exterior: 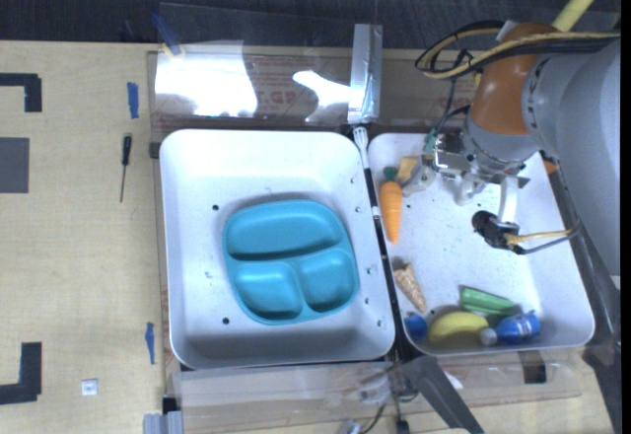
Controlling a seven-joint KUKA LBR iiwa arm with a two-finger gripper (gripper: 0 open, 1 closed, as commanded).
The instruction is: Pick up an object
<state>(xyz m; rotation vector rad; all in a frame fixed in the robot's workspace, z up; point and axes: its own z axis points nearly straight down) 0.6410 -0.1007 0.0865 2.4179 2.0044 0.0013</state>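
Orange carrot point(391, 209) lies beside the gripper point(480, 187) — finger state unclear — yellow banana point(460, 326) well apart.

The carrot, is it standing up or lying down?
Lying down. The carrot lies flat on the right bin's floor, along its left wall, green top pointing away.
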